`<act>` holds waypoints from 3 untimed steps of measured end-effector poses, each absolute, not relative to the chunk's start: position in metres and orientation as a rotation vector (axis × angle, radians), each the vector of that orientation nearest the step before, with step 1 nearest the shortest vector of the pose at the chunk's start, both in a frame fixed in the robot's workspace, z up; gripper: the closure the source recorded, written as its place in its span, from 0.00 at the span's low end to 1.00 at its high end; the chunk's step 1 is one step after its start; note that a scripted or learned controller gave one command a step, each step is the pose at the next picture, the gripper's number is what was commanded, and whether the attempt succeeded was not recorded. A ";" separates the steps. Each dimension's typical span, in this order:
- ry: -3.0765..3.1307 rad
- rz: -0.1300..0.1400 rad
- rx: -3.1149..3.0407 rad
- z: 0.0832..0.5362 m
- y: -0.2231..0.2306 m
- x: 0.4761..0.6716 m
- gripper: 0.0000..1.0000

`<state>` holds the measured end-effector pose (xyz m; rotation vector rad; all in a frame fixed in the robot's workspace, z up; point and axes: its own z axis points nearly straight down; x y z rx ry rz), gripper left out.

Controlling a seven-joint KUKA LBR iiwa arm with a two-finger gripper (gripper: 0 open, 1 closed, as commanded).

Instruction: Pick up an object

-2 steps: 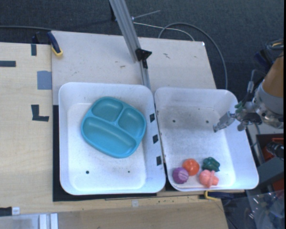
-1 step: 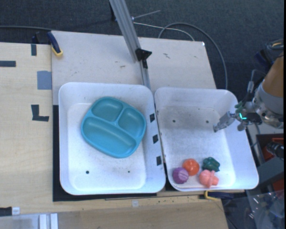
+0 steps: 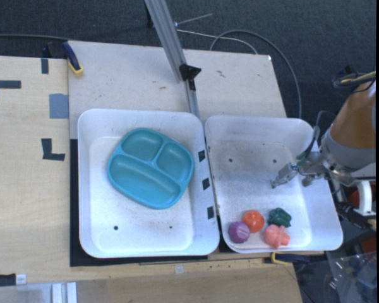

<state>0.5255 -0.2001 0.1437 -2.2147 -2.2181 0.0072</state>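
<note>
Pincer above right bin — grip state unclear; toys near, apart, bin's front corner.

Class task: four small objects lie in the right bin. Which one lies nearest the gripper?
The dark green object. It lies farthest up the cluster, just below the gripper, while the orange, pink and purple ones lie lower or further left.
</note>
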 end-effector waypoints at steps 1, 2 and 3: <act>-2.221 0.005 -2.218 0.090 -0.199 0.525 0.00; -2.222 0.002 -2.216 0.102 -0.199 0.525 1.00; -2.224 -0.001 -2.223 0.150 -0.208 0.524 1.00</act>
